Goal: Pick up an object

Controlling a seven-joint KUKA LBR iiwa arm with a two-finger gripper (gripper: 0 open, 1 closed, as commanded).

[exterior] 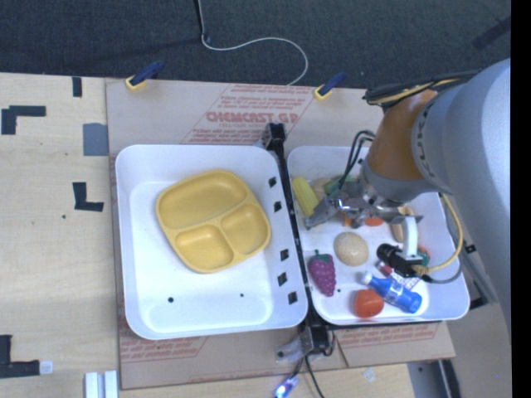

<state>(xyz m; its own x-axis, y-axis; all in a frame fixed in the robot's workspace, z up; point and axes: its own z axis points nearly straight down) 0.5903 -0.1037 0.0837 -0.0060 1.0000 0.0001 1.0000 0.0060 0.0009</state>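
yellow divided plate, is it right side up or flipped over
Right side up. The yellow divided plate lies flat in the left bin, its three hollow compartments facing the camera, with nothing in them.

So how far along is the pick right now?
Done: the arm has reached into the right bin, with the gripper low among the toys near the corn. In hand: nothing visibly between its fingers. The egg, grapes, tomato and blue bottle all lie in the bin. Left: grasping an object and lifting it.
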